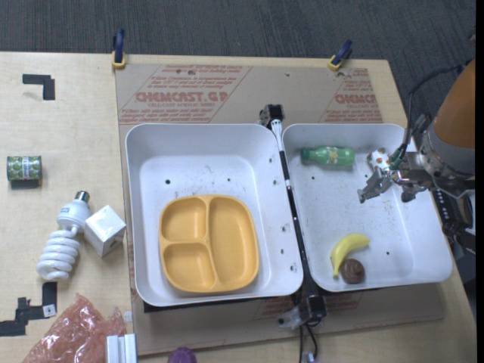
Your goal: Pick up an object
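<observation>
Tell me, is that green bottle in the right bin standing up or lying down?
Lying down. The green bottle rests on its side near the back wall of the right bin, its length running left to right across the white floor.

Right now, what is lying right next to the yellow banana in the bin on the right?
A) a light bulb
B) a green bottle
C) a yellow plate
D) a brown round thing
D: the brown round thing sits against the lower end of the banana near the front of the right bin, while the green bottle lies apart at the back of that bin.
</observation>
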Robot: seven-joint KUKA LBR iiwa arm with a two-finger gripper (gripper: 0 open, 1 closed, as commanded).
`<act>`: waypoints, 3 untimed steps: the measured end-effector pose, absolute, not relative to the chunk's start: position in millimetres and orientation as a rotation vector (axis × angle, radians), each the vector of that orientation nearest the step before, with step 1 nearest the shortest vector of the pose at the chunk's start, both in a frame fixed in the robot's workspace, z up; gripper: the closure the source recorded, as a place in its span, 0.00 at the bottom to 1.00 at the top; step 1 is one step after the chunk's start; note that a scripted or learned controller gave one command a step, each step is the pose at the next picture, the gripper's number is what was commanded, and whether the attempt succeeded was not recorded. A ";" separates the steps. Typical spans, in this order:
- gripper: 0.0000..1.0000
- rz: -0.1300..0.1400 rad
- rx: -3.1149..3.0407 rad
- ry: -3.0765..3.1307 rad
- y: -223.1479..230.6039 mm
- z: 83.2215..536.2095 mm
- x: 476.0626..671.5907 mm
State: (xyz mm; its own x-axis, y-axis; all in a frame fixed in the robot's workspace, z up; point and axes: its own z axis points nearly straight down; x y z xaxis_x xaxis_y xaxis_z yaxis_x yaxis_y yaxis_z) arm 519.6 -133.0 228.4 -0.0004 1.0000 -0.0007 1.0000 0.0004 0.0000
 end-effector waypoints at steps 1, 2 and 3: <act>0.00 -0.001 2.222 2.221 -139.5 102.3 577.0; 0.00 -0.001 2.224 2.219 -105.4 92.2 513.7; 1.00 0.001 2.225 2.215 -106.1 102.1 514.9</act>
State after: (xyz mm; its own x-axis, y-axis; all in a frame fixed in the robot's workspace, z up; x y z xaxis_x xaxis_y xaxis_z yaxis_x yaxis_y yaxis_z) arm 514.9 -106.1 102.1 0.0042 1.0000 -0.0009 1.0000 -0.0042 0.0020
